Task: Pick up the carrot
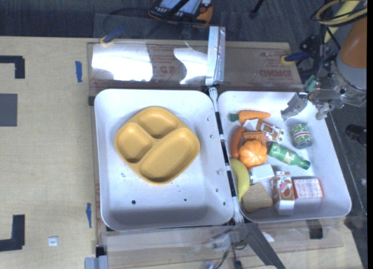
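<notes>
The carrot (254, 115) lies at the far left of the right bin (335, 203), orange with a green stub pointing left. My gripper (307, 109) hangs over that bin's far right part, to the right of the carrot and apart from it. Its two fingers stand open and nothing is between them. A green can (301, 135) sits just below the gripper.
Packed near the carrot are a small snack box (267, 128), an orange-red long piece (236, 140), a round orange fruit (253, 153), a green bottle (287, 155), a banana (239, 178), bread (256, 198) and two cartons (297, 189). The left bin (111, 203) holds a yellow divided plate (156, 144).
</notes>
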Action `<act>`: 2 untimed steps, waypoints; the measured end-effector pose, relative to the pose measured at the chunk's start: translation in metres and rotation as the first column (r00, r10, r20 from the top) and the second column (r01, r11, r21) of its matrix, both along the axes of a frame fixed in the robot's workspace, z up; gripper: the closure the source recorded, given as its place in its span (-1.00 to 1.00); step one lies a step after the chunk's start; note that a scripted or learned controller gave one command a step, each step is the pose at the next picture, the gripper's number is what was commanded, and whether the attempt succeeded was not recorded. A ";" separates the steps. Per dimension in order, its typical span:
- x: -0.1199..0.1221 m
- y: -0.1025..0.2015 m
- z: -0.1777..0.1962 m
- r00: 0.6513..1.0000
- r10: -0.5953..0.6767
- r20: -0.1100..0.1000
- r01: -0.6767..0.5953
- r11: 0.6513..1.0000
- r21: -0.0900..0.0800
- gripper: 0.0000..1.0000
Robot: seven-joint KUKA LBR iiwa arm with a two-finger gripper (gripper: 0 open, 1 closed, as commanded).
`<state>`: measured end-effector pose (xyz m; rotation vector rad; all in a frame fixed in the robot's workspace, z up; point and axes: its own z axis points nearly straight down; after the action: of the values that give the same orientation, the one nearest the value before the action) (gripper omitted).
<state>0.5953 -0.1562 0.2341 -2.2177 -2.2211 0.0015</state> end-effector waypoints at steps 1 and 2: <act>0.064 0.047 -0.074 0.998 0.055 0.006 -0.054 0.999 -0.003 -1.00; 0.039 0.046 -0.148 0.981 0.195 0.005 -0.195 0.981 -0.002 -1.00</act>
<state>0.6347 -0.1104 0.0858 -1.9932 -2.4312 -0.0025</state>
